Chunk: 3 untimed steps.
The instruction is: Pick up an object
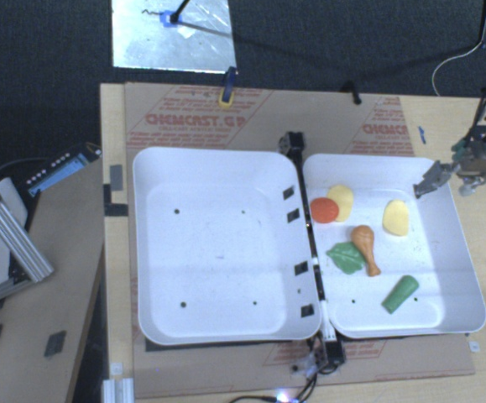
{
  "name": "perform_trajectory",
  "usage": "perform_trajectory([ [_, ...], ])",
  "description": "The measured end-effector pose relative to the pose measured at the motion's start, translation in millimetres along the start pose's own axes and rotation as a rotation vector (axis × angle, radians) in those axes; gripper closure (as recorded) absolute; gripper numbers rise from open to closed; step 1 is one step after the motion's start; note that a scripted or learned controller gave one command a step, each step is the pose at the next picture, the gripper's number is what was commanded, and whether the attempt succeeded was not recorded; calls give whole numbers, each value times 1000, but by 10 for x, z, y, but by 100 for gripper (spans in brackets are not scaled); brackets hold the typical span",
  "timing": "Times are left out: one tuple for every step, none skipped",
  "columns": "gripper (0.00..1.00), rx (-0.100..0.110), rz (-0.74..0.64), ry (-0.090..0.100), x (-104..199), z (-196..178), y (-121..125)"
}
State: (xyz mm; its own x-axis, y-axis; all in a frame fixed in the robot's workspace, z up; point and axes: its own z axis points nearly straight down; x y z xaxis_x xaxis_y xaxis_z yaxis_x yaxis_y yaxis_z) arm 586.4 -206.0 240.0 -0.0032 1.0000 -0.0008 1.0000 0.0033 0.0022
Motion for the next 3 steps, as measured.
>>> perform_trajectory([
  [0,9,-6,6,650,863,-140],
  [0,6,-3,3,922,1598,-128],
  [100,-1,-1,0,895,1449,-110],
])
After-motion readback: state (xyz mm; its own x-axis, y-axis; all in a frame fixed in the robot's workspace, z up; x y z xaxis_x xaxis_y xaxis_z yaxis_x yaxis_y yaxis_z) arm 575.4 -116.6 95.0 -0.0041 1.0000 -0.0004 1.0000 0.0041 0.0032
